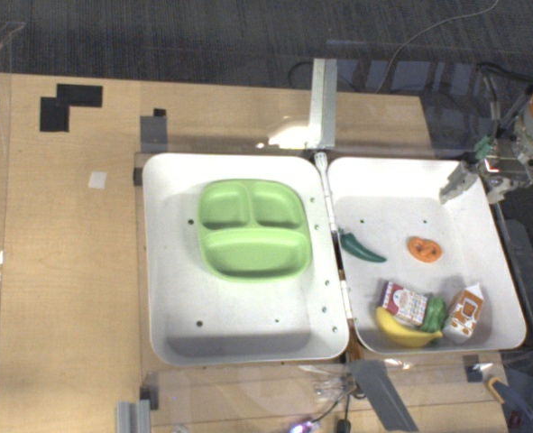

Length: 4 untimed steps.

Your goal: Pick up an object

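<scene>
**Gripper at the upper right edge, objects low in the right bin**

At the frame's centre, two white bins are seen side by side. The left bin (167, 269) is occupied by a green divided plate (252, 228). Toward the lower right of the right bin (383, 188), a banana (401, 330), two small cartons (405, 303) (465, 312), a green pepper (362, 248) and an orange slice (424, 250) are found. The gripper (469, 180) is placed over that bin's upper right corner; nothing is seen between its fingers, and their spread cannot be told.

Even, bright overhead lighting; glare patch on the counter (289, 138) at its far edge; soft shadows inside the left bin (171, 242); slight overall softness.
</scene>
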### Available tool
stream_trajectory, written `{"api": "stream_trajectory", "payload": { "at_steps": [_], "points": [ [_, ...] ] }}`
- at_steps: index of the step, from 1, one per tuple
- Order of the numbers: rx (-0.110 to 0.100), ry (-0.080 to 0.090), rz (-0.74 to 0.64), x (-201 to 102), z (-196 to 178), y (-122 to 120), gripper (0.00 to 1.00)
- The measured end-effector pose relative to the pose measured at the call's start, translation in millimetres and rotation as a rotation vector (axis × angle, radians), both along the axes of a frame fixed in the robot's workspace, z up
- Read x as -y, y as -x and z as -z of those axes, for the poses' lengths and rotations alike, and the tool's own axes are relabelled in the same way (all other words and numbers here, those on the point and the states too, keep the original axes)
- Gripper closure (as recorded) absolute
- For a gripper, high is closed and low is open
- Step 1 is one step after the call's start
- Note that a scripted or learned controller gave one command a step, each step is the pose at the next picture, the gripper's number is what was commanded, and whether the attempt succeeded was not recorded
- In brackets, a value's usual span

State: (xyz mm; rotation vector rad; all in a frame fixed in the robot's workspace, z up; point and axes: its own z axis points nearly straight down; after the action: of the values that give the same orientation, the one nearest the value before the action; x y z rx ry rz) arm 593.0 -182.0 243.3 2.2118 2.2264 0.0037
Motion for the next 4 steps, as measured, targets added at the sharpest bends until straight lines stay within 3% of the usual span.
{"api": "stream_trajectory", "payload": {
  "at_steps": [1, 2, 3, 4],
  "points": [
    [-0.001, -0.001, 0.208, 5.7, -3.1, 16.8, 0.0],
    [-0.002, -0.001, 0.12, -12.0, 136.0, 14.7, 0.0],
    [0.007, 0.0, 0.085, -8.8, 152.6, 14.7, 0.0],
    [0.014, 0.0, 0.083, -9.9, 140.7, 12.2, 1.0]
  ]
}}
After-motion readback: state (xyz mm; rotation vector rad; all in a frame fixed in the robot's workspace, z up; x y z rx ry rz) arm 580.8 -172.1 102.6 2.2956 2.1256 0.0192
